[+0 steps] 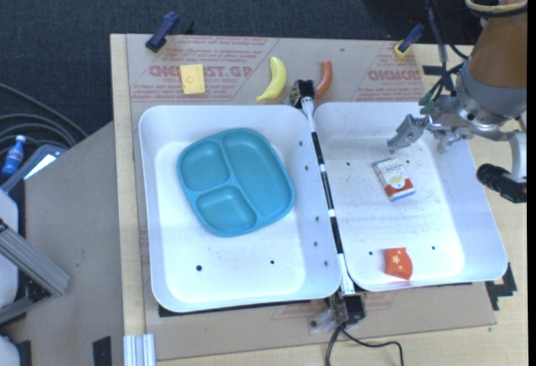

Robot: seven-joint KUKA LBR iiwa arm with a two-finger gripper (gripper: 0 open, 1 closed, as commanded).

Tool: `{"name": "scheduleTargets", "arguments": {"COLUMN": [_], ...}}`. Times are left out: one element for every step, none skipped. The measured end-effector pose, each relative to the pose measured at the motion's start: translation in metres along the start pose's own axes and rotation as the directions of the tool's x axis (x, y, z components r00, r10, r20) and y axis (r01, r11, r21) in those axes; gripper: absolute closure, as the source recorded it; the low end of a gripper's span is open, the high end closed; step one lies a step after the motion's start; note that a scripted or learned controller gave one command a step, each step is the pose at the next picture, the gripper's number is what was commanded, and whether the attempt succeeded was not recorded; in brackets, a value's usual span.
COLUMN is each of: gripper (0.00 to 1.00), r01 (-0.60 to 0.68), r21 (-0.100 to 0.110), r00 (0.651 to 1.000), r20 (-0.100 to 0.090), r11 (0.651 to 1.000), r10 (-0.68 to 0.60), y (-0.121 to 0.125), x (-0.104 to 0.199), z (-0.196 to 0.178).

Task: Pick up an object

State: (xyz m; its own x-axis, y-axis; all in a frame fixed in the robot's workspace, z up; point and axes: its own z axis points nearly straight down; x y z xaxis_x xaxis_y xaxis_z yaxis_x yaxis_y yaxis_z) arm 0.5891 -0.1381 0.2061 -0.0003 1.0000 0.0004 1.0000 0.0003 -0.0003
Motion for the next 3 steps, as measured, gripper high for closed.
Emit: {"name": "scheduleTargets", "arguments": {"gripper": [0.00,0.00,1.00], "r01": [-0.001,0.001,0.001], "r21": [-0.004,-0.011,-0.013], "r00": [1.000,1.000,1.000], "r20": [0.003,0.001,0.000], "r11": [1.000,1.000,1.000], "r10": [0.001,-0.001,-0.001], "y": [-0.029,0.036,0.036], "x": [-0.057,0.006,0.006], "z": [0.118,0.117,0.106]}}
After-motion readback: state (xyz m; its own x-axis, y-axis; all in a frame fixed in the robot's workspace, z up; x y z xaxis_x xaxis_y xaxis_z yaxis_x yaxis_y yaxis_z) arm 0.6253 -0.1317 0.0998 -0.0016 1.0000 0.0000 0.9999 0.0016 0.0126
